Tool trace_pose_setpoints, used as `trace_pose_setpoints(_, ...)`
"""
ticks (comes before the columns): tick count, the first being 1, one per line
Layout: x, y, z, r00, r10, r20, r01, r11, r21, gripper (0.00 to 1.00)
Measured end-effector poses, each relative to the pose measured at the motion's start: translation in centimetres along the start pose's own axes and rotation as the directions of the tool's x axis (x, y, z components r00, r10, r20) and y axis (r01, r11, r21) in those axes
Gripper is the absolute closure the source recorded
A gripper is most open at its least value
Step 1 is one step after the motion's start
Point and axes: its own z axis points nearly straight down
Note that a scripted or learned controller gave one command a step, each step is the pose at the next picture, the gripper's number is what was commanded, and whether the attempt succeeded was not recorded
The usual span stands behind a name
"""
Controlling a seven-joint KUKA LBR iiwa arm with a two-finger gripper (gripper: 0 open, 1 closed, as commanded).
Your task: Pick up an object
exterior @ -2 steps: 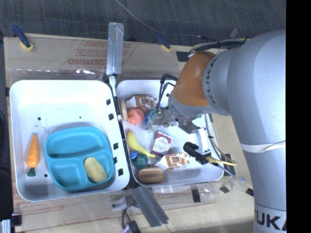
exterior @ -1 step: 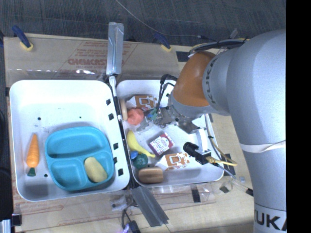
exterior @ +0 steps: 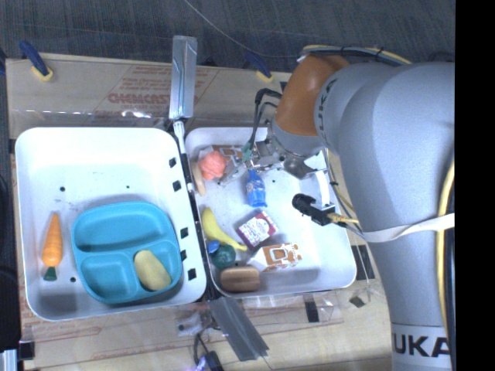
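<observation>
Blue bottle (exterior: 256,189): small, lies in right bin (exterior: 340,265), upper middle of frame, just below the gripper (exterior: 249,158); likeliest target, my guess.
Progress: nothing lifted yet as far as I can see. Every obj rests on a bin floor. Approach looks done; grasp + lift left.
Gripper: low over upper part of right bin, between pink ball (exterior: 212,165) and bottle top. Touching either? can't tell.
Fingers: too small + cluttered w/ cables to read; can't tell if apart or together. Nothing seen clamped.
Arm (exterior: 387,153): comes in from right of frame, grey link fills right side, orange band (exterior: 305,95) upper middle, wrist bent down into bin.
Other objs, right bin: banana (exterior: 216,230) by left wall, dark red packet (exterior: 257,229) centre, orange-white carton (exterior: 280,256) below it, brown bun (exterior: 240,278) + green ball (exterior: 225,255) at lower left corner.
Left bin (exterior: 31,176): blue divided tray (exterior: 116,250) holding yellow lemon-like obj (exterior: 152,270); carrot (exterior: 52,242) beside tray at left wall.
Risk: crowded near gripper, ball could get nudged.
</observation>
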Motion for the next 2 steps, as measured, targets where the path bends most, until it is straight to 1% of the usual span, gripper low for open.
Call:
trace_pose_setpoints(1, -0.1, 0.1, -1.1, 1.0, -0.004, 0.002, 0.004, 1.0, -0.001, 1.0)
trace_pose_setpoints(2, 4.3, 2.9, -10.4, 0.944, 0.329, -0.001, -0.329, 0.944, -0.01, 1.0)
